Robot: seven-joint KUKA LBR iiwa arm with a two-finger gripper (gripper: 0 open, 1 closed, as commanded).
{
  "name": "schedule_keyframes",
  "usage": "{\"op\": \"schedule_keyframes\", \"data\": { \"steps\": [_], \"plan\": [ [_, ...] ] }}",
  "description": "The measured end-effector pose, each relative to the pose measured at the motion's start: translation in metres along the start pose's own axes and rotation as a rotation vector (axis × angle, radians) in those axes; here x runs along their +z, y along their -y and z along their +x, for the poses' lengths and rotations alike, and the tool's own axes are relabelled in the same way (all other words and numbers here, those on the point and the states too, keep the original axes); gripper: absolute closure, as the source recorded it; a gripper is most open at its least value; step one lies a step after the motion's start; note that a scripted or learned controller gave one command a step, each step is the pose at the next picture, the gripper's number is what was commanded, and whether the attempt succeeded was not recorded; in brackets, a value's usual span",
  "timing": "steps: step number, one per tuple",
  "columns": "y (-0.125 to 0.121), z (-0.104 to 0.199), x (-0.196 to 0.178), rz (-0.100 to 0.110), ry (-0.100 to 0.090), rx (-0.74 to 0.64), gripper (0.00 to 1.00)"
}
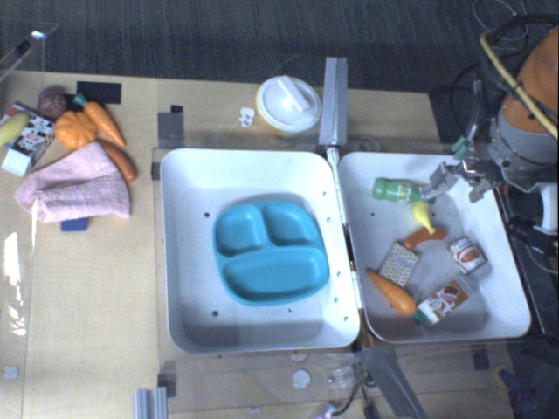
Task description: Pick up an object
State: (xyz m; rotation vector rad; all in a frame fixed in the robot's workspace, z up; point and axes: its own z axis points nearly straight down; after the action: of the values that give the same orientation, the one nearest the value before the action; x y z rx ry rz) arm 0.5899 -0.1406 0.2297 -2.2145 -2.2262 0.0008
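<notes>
Camera view from above takes in two white bins side by side on a pale wooden bench. Lying flat in the middle of the left bin (183,234) is a blue divided tray (271,251). The right bin (515,312) holds a scatter of small items: a green bottle (395,189) on its side near the far wall, a yellow piece (421,211) just beside it, a small orange piece (423,236) below that, a checkered packet (398,264), a carrot (390,292) near the front, a small can (466,255) and a little carton (444,302) toward the right.

The grey arm with its orange band reaches in from the right, and the gripper (456,178) hangs over the far right part of the right bin, near the green bottle's cap end. Its fingers look spread, with nothing between them.

Beyond the bins stands a white lidded bowl (289,103). At the bench's left end lie a pink cloth (77,187), two more carrots, a small pumpkin (73,127) and a few other toys.
</notes>
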Motion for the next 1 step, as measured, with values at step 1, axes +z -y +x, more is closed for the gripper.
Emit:
{"op": "schedule_keyframes", "data": {
  "steps": [1],
  "plan": [
    [-0.0308, -0.0386, 0.1347, -0.005, 0.001, -0.04, 0.0]
  ]
}}
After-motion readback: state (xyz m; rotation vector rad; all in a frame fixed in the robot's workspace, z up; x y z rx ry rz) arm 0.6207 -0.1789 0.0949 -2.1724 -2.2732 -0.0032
